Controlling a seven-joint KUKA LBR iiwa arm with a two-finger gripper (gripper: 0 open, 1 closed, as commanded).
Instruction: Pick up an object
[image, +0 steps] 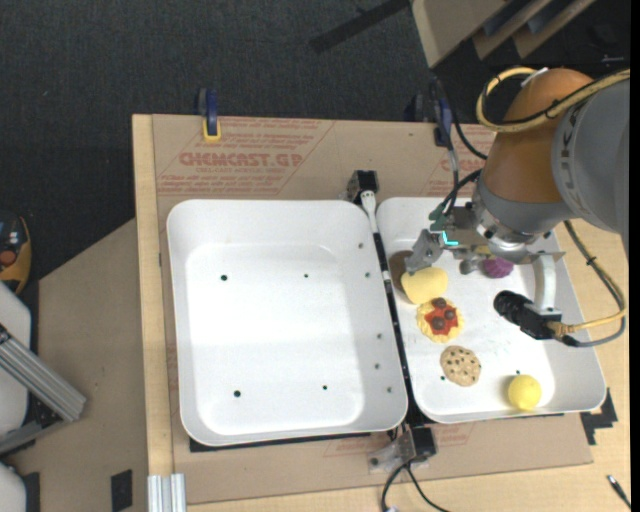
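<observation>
Brown board covers the surface under two white bins (190, 300), and in the right bin the pincer (440, 240), whose state I cannot tell, hangs above a yellow bun (424, 284), probably light and squashy, best gripped across its middle.

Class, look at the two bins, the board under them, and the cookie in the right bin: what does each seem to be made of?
Bins: likely moulded plastic, glossy white, with soft highlights and rounded corners.
Board: seems a brown paper-faced sheet, matte, with red print.
Cookie: probably a toy, plastic or rubber; tan with dark specks, too small to be sure.
</observation>
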